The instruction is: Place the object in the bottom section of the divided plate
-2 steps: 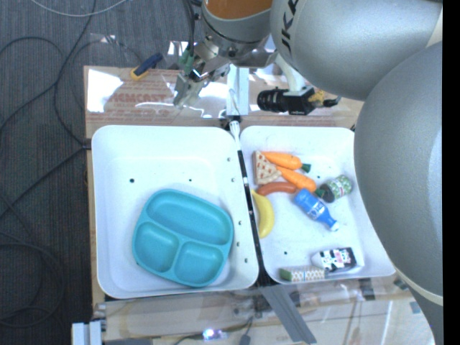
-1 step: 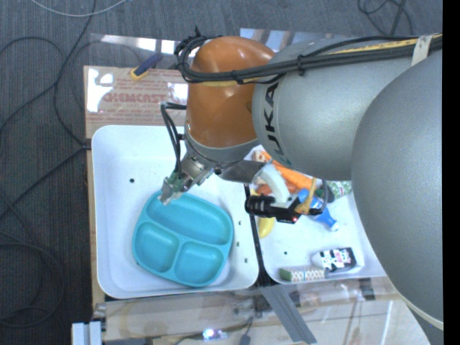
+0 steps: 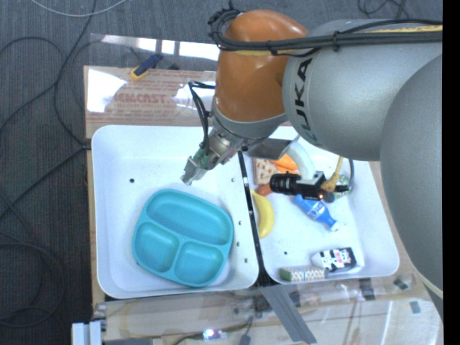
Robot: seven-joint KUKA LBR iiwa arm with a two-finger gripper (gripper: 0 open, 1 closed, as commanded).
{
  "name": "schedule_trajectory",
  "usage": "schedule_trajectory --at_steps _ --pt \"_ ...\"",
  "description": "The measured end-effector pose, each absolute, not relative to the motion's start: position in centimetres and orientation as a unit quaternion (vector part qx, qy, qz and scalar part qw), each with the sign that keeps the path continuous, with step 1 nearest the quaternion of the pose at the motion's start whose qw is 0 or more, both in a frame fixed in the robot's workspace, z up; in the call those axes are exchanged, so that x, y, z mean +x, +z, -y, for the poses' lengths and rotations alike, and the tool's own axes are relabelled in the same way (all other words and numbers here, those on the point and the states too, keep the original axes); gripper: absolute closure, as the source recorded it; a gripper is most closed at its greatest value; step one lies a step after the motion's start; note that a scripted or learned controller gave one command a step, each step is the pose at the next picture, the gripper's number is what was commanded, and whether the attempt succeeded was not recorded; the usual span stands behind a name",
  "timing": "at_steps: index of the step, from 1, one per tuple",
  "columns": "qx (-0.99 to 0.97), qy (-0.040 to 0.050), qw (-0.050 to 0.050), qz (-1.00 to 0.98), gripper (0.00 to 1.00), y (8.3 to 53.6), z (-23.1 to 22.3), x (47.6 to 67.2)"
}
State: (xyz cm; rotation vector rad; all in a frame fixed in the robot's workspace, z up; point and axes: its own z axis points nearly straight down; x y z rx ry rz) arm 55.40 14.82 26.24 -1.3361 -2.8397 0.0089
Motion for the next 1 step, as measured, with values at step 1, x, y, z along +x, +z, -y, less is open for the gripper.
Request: schedule_trajectory --at_steps 1 --pt "-0.341 0.0026 0.001 0.940 1.00 36.61 -16.65 54.19"
